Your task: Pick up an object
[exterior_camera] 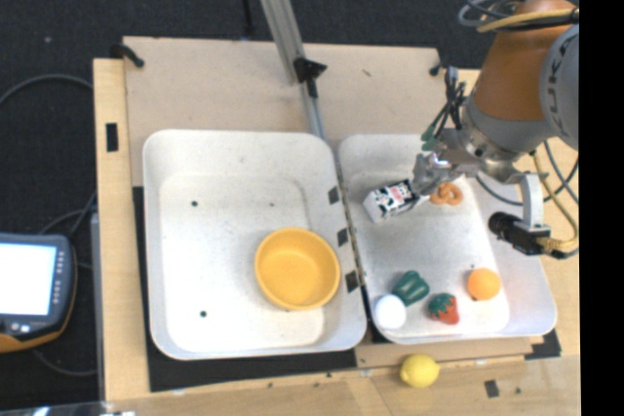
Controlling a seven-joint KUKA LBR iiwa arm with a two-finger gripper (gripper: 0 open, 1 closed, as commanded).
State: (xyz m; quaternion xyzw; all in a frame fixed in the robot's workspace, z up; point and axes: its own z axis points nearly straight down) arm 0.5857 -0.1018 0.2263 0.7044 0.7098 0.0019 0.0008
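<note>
Gripper (426, 178) (finger state indiscernible) hangs mid-bin in the right bin (522, 307), milk carton (391, 200) just left, pretzel (448, 195) just right.

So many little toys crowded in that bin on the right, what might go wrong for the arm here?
1. The gripper sits right between the small carton and the orange pretzel-like piece; it might nudge one while going for the other.
2. The carton lies tilted, so it could slip.
3. The lemon lies outside the right bin, on the bench, so a nudged toy may also end up outside.
</note>
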